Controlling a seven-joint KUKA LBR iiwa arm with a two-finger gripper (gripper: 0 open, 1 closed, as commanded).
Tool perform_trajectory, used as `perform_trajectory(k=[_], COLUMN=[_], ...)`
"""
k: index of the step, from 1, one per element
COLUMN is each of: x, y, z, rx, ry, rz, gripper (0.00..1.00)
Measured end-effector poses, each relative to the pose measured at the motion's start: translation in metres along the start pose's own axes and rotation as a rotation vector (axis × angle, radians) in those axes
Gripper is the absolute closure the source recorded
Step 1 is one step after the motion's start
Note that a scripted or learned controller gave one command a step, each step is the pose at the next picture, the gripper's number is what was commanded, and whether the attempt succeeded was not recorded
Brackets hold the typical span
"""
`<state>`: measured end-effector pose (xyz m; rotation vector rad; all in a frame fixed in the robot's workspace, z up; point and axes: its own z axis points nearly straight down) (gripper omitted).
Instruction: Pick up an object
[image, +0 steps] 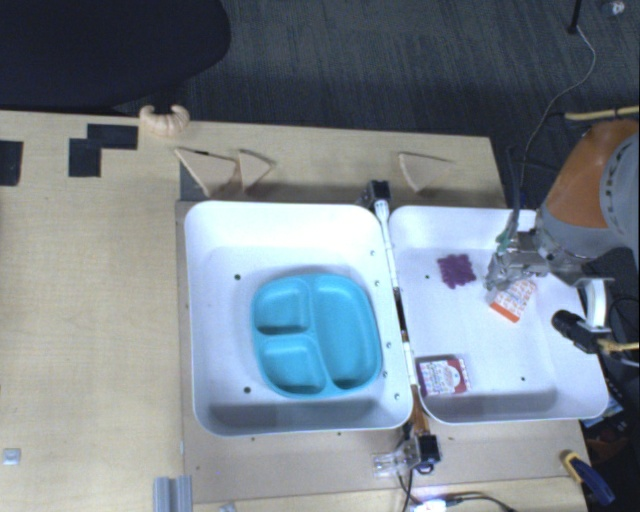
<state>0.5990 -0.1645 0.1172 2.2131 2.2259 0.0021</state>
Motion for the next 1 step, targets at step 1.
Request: perform_trajectory(k=[1], x=[0.0004], y=[0.0002], z=[-0.0004], rx=[0.0], ry=[0.0], rz=[-0.001], gripper=[0.0])
